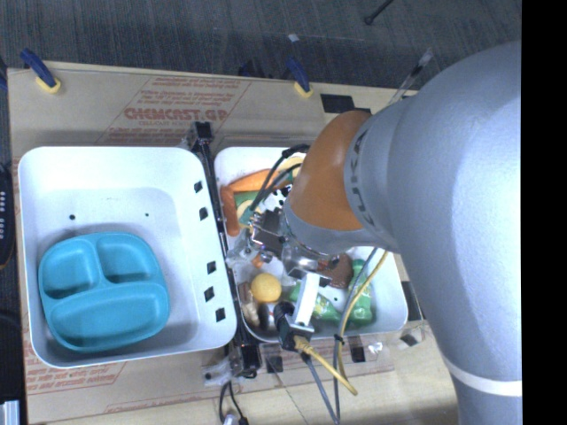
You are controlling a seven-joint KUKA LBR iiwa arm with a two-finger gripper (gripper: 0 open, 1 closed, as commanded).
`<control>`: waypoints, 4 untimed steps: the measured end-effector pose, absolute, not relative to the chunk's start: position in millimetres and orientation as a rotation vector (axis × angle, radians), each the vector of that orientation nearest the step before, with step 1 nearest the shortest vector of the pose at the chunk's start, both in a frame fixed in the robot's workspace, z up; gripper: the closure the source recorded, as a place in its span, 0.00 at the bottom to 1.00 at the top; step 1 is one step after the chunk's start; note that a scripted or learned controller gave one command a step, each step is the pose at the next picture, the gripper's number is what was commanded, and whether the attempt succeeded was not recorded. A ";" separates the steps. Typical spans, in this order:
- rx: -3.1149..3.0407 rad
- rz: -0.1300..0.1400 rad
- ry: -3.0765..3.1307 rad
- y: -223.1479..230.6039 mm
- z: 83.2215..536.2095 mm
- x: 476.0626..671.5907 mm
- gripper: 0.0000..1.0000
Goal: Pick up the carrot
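Note:
The carrot (246,183) is an orange shape in the far left corner of the right bin (232,160), partly hidden by the arm and its cables. The arm's orange band (326,175) and grey wrist hang low over this bin. My gripper (255,243) points down into the bin's left side, just nearer the camera than the carrot and close above the other items. The wrist body and cables hide its tip, and I see nothing held in it.
A yellow round item (266,288) and a green item (344,305) lie in the near part of the right bin. The left bin (106,171) holds a blue divided tray (102,288) at its near left. Black clips line the wall between the bins.

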State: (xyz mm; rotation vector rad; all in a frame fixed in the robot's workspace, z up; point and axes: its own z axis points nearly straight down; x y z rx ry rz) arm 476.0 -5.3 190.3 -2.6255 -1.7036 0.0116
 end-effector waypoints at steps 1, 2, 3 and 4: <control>-2.604 0.013 -1.737 -53.3 190.5 475.2 0.00; -2.350 0.011 -2.067 -19.2 190.2 475.8 0.00; -2.034 0.012 -2.375 -51.5 190.2 475.0 0.00; -2.034 0.012 -2.376 -51.4 190.3 475.0 0.00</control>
